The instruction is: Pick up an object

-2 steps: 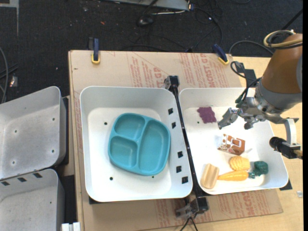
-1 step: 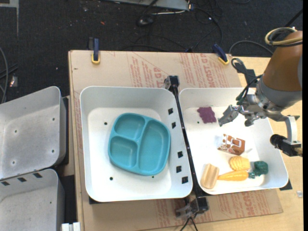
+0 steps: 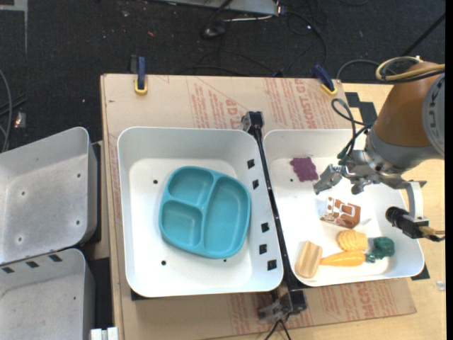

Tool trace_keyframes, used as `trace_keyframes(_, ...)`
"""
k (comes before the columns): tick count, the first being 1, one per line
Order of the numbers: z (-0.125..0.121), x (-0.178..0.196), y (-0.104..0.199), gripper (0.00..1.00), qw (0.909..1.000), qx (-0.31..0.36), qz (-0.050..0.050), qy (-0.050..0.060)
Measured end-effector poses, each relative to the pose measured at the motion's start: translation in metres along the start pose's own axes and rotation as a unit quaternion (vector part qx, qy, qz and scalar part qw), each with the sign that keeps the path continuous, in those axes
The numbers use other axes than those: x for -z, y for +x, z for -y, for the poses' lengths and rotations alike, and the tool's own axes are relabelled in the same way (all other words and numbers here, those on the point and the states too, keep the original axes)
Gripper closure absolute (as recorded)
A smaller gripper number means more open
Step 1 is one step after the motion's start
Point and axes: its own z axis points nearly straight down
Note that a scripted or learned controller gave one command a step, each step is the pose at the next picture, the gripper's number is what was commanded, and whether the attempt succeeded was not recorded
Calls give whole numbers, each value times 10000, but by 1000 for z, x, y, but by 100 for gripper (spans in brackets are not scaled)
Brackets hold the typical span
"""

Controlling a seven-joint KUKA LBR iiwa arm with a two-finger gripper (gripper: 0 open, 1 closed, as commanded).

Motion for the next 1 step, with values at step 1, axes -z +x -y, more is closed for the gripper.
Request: trace_keyframes(1,1,-43,1,0,10000,0,-1,0)
